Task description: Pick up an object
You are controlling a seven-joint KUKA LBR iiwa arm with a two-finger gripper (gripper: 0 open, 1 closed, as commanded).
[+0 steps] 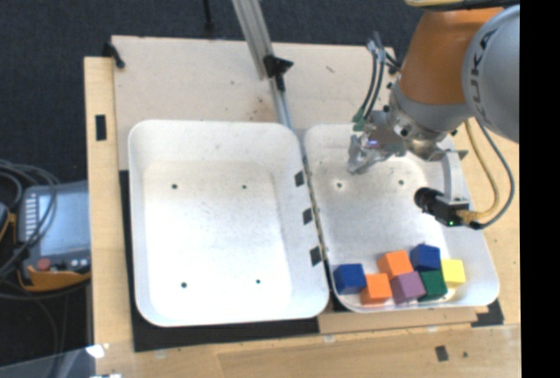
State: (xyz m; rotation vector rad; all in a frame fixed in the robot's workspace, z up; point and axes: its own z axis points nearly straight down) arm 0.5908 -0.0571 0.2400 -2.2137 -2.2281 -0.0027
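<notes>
While the gripper [361, 156], finger state not discernible, is hovering over the right bin's [350, 192] far end, the arm is needing a clean descent toward the near-corner blocks [401, 275].

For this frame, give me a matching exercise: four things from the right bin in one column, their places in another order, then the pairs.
Things:
1. yellow block
2. lone blue block
3. purple block
4. end effector

Places:
A. left end of the cluster
B. over the right bin's far end
C. right end of the cluster
D. front row, between orange and green

Pairs: 1-C, 2-A, 3-D, 4-B
</notes>
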